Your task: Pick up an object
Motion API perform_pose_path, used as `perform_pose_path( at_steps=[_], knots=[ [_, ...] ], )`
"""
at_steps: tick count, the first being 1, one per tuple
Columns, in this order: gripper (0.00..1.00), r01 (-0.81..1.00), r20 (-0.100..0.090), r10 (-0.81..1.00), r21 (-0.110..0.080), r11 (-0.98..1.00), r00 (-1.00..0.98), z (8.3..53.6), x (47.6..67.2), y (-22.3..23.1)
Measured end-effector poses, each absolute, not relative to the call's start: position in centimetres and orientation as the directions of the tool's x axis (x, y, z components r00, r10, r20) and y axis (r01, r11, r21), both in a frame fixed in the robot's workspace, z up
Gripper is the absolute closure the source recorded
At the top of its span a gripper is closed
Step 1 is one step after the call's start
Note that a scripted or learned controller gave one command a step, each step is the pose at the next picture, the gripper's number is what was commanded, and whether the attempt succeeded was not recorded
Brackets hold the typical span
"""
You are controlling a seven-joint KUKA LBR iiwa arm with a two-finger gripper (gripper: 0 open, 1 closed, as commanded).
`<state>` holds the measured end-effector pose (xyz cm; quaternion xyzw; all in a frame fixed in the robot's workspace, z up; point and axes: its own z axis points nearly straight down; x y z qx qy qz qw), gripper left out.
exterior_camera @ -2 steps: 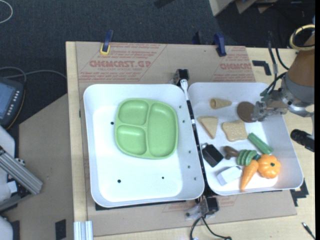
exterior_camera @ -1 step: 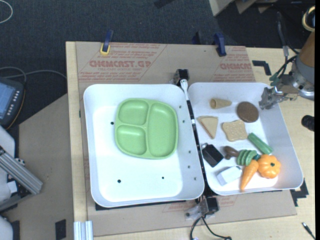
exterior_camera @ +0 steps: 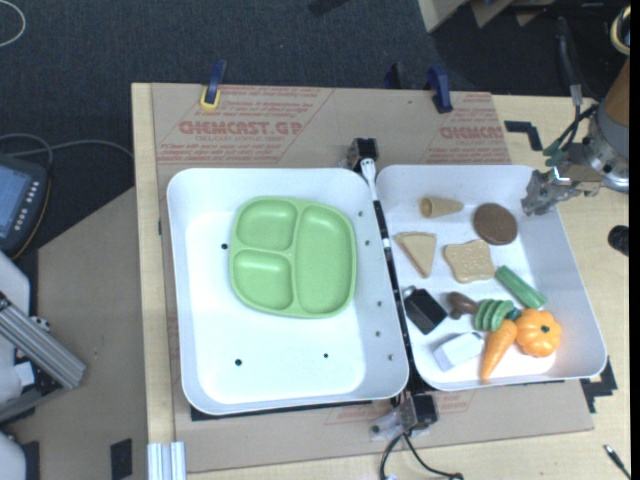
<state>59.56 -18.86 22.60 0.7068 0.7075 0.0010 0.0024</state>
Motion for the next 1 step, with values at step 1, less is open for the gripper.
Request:
perform_pose_path(
  at_steps=[1],
  knots=[
    [1.0, 1.0, 0.002, 1.0, -0.002, 0.005, -0.005, 23.47, 58.8, -14.15]
  ],
)
